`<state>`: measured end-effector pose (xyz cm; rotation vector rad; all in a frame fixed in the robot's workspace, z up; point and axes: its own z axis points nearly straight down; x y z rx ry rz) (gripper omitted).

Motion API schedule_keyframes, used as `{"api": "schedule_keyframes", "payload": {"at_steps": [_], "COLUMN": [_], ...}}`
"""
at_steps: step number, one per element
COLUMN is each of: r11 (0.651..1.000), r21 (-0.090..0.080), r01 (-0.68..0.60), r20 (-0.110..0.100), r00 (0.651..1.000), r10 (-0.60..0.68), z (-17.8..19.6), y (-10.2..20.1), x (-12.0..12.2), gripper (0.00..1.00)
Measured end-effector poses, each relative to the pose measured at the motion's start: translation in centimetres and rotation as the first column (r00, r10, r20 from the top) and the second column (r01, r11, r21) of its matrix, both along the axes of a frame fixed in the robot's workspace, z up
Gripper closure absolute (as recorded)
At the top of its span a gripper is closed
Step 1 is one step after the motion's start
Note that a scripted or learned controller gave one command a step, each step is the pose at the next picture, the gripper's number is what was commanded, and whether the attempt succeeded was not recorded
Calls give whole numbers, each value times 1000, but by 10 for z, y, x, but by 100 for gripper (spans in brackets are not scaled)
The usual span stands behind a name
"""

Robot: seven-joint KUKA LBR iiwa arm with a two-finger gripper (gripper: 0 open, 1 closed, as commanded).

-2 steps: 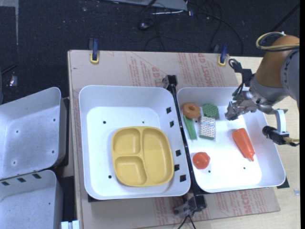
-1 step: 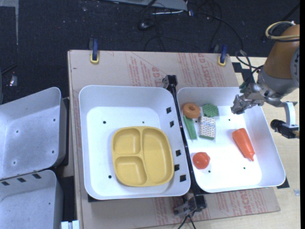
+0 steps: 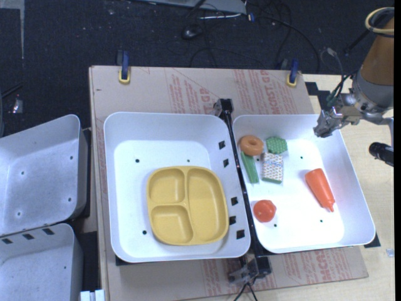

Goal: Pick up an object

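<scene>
My end effector [image 3: 324, 128] hovers over the right bin's [image 3: 351, 168] far corner, its grip state unreadable, the orange carrot [image 3: 320, 189] lying unclaimed nearby.

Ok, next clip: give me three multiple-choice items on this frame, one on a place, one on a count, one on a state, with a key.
1. Where does the yellow divided plate lie?
A. left bin
B. right bin
C. on the bench outside both bins

2. How many compartments has it?
A. two
B. three
C. five

3. How does the gripper stand to the orange carrot?
A. clamped on it
B. apart, over the right bin's far rim
C. pressing it against the plate

Key: 1 A, it sits in the left bin. 2 B, its ridges mark three wells. 3 B, the carrot lies alone on the floor of the right bin.
</scene>
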<state>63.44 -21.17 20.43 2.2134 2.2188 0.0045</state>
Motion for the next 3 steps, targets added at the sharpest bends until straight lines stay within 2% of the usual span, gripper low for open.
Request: {"api": "schedule_keyframes", "payload": {"at_steps": [1,2,3], "r11": [1000,1000,1000], "r21": [1,5,5], "r01": [-1,-5,-5], "r20": [-2,-8,-7], "r00": [1000,1000,1000], "r10": [1,5,5], "z": [41,34,43], "y": [0,52,104], "x": [1,3,-3], "gripper": [100,100,100]}}
